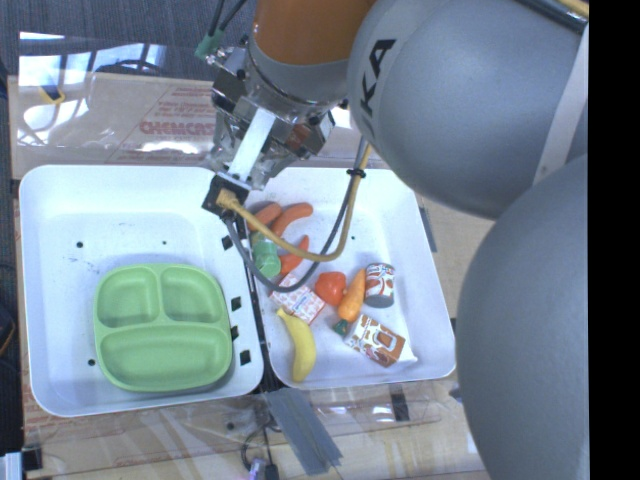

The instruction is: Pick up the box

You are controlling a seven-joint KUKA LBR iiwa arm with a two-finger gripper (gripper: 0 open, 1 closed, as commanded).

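A brown and white box (376, 340) lies tilted near the front right corner of the right bin (425, 268). A smaller pink and white box (300, 304) rests nearer the middle, touching the banana (298, 344). My gripper (272, 140) hangs above the back left corner of the right bin, over the divide between the two bins, well behind both boxes. The bulk of the arm covers it from above.
The right bin also holds two orange sausages (284, 215), a green toy (266, 258), a red pepper (331, 288), a carrot (352, 295) and a small can (379, 283). A green divided plate (160, 328) lies in the left bin (60, 218).
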